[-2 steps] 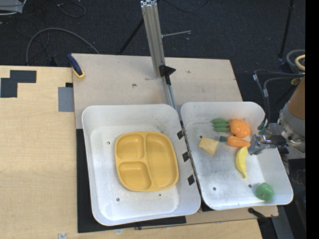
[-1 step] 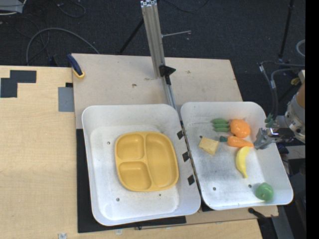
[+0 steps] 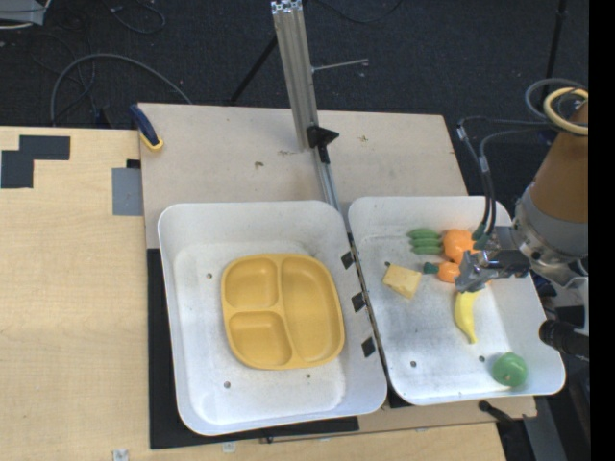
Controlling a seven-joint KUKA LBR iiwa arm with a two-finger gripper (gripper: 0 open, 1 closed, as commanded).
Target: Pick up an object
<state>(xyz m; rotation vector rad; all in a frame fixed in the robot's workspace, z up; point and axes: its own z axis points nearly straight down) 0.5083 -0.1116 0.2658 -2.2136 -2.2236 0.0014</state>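
You see the hand (image 3: 473, 275) low in the right shallow white bin (image 3: 423, 373), at the top end of the yellow plastic banana (image 3: 466, 315); whether it is open or closed cannot be told. Just beside it lie two orange plastic carrots with green tops (image 3: 447, 243), a pale yellow cheese wedge (image 3: 402, 280), and, well apart, a green round toy (image 3: 508, 369). The left white bin (image 3: 192, 392) holds a yellow divided plate (image 3: 282, 310).

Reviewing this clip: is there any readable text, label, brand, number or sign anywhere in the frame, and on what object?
None can be read. The yellow divided plate, the two white bins, the toy food such as the banana, and the gripper show no print. The wooden bench bears only plain dark patches.
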